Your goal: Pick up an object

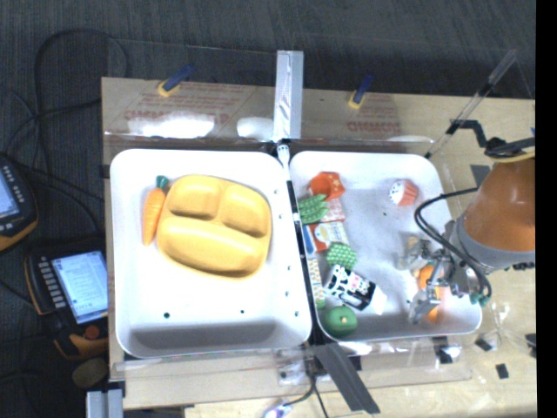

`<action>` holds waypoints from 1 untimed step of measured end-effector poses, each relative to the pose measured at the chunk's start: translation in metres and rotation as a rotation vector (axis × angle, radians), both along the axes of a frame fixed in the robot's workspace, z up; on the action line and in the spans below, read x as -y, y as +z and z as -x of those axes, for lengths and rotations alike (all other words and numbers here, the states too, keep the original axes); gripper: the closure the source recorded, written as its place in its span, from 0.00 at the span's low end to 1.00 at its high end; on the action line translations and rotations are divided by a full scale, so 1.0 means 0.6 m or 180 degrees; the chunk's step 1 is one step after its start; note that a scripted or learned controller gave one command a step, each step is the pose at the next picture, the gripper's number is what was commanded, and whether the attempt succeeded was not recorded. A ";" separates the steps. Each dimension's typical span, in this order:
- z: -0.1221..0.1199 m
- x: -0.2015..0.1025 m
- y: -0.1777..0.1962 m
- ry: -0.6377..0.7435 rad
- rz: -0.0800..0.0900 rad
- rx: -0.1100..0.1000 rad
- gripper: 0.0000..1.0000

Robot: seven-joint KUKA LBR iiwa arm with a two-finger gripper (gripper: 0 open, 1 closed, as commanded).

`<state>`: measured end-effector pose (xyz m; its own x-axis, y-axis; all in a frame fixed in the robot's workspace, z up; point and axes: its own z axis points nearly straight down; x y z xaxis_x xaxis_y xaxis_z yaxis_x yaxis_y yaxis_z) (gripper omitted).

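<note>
Two shallow white bins sit side by side on the bench. Left bin (130, 233): a large yellow plastic compartment tray (214, 225) lies near the middle, with an orange toy carrot with a green top (153, 212) just beside its left edge.

Right bin (426, 168): along the left wall, an orange-red rounded toy (326, 184), a green ridged piece (312, 206), a small red-and-white printed packet (330, 233), a green dotted block (341, 255), a black-and-white patterned box (350, 288), and a green round fruit-like toy (340, 321) in the near left corner. A small white-and-orange cup-like object (399, 192) stands apart toward the far right.

Arm enters from the right, orange band above the wrist. The gripper (428, 293) is low in the near right part of the right bin, over a small orange object (426, 277), possibly touching it. Finger spacing is hidden among cables and glare; cannot tell whether the pincer is open, closed, or gripping.
</note>
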<state>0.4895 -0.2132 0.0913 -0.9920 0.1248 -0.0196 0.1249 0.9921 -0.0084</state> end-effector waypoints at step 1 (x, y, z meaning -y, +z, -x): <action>-0.002 -0.001 0.017 0.0004 0.0006 -0.0003 1.00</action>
<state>0.4907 -0.2129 0.1015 -0.9922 0.1234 -0.0189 0.1237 0.9923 -0.0103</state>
